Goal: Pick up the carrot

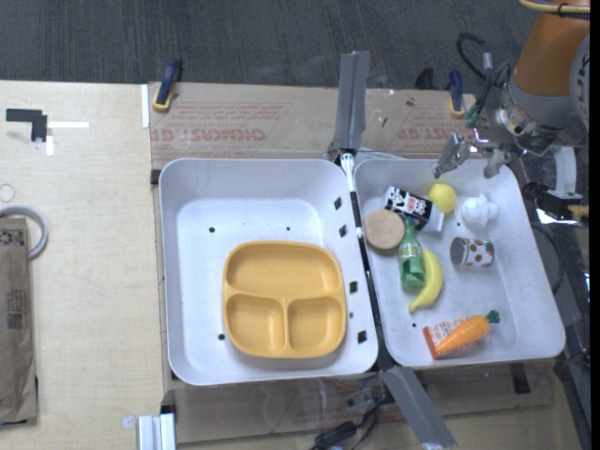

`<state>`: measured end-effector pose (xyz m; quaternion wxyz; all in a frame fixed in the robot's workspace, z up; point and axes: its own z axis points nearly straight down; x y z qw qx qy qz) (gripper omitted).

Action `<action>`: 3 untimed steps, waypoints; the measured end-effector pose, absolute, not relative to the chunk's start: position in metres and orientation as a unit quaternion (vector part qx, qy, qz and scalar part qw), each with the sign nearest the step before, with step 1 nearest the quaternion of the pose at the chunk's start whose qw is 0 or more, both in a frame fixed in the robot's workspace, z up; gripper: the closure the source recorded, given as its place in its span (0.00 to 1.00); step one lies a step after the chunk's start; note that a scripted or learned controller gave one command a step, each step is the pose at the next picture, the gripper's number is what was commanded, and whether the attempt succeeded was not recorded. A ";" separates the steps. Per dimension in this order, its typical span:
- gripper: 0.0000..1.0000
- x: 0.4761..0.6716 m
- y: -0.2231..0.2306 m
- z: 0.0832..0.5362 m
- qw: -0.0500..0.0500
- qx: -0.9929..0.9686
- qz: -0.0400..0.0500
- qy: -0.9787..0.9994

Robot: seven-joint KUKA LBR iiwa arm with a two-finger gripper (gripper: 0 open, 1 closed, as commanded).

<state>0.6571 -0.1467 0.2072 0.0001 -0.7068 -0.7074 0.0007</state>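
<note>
The orange carrot (465,334) with a small green top lies near the front edge of the right bin (534,279), tilted up to the right. My gripper (472,157) hangs over the back edge of that bin, well behind the carrot, open with nothing between its fingers. The two fingertips spread apart above the lemon (442,197).
The right bin also holds a banana (428,282), a green bottle (411,256), a round brown disc (383,230), a black-and-white carton (411,205), a white object (479,211) and a small can (472,252). A yellow divided plate (283,299) sits in the left bin (187,251).
</note>
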 end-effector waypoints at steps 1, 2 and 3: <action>0.00 0.607 -0.117 0.144 0.000 -0.649 0.001 -0.761; 0.00 0.501 -0.053 0.191 0.001 -0.647 0.001 -0.762; 0.00 0.477 -0.075 0.191 0.001 -0.655 0.001 -0.755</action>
